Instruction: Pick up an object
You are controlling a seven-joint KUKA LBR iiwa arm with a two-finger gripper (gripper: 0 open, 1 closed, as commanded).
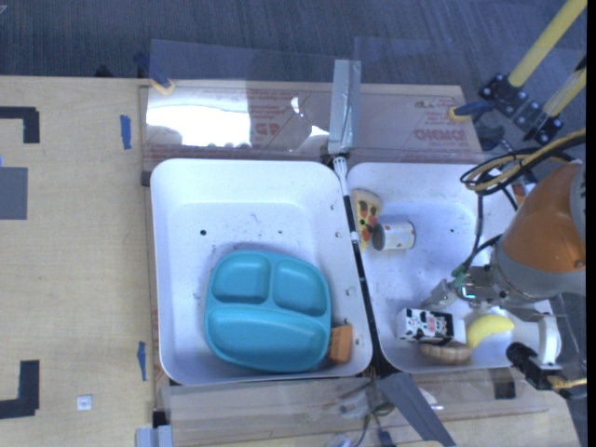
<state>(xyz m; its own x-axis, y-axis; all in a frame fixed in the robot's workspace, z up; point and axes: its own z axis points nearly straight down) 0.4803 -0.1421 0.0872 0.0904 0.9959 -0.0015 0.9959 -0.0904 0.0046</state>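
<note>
- The left bin [177, 250] is smooth white plastic and holds a glossy teal divided plate [268, 311] with an orange block [341, 343] touching its right rim.
- The right bin [428, 208] has bare floor at its middle; a small white cylinder [398, 236] lies near the divider.
- The gripper [468, 291] hangs over the near right corner, above a yellow ball [488, 329], a black-and-white toy [427, 325] and a tan curved piece [445, 350]; whether it is released or clenched, I cannot tell.

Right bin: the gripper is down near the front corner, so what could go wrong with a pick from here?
1. The black-and-white block, yellow ball and tan piece lie bunched under the gripper; it may close on two, or nudge them apart.
2. The ball is round and could roll off.
3. The cluster sits against the right bin's front wall, so the gripper might hit the rim.
</note>
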